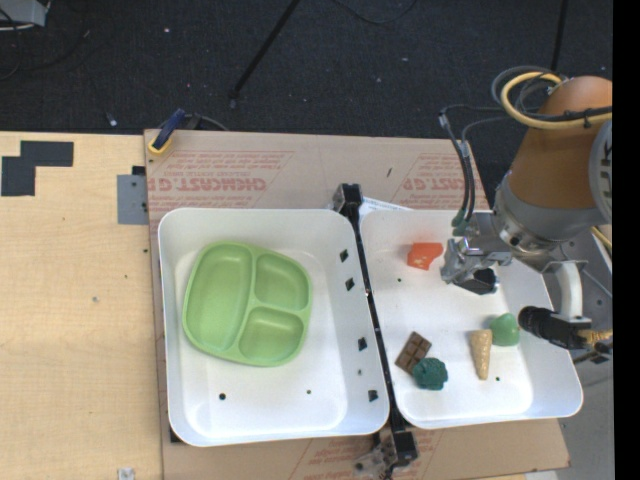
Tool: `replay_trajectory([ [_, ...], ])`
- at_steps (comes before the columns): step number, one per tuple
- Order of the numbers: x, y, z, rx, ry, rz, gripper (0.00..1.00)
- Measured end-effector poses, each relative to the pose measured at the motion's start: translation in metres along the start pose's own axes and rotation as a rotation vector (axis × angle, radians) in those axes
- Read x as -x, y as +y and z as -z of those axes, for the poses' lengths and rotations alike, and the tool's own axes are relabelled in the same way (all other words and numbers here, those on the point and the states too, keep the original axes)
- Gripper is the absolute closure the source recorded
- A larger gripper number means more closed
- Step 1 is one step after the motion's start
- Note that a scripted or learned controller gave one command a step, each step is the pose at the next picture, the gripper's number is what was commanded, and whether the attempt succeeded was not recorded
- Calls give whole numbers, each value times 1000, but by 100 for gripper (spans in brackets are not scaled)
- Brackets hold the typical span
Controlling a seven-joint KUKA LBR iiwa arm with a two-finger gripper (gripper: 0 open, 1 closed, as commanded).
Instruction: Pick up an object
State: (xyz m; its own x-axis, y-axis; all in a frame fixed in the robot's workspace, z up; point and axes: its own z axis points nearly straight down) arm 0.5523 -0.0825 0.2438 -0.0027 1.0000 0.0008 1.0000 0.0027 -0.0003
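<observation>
Two shallow white bins sit side by side on the surface. The left bin (180,388) holds one thing: a green divided plate (247,303) with three compartments, lying flat toward the bin's left half. The right bin (545,393) holds four small objects. One orange block (424,255) lies near the far side, just left of the claw. One brown chocolate-bar piece (412,352) lies near the divider between the bins, and one dark green lump (431,373) sits just beside it, toward the near edge (the two look close to touching, though I cannot tell if they do). One toy ice-cream cone (489,346), tan with a green scoop at its far right end, lies tilted in the right part of the bin.

The single arm reaches in from the right, its claw (470,271) low over the far middle of the right bin, between the orange block and the cone. Whether it is open or closed cannot be told, and nothing is seen held in it.
</observation>
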Motion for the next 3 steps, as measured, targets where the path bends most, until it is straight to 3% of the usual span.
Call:
replay_trajectory([
  [1, -49, -5, 6, 0, 0, 1, 100],
  [3, -157, -21, -19, -2, 0, 1, 100],
])
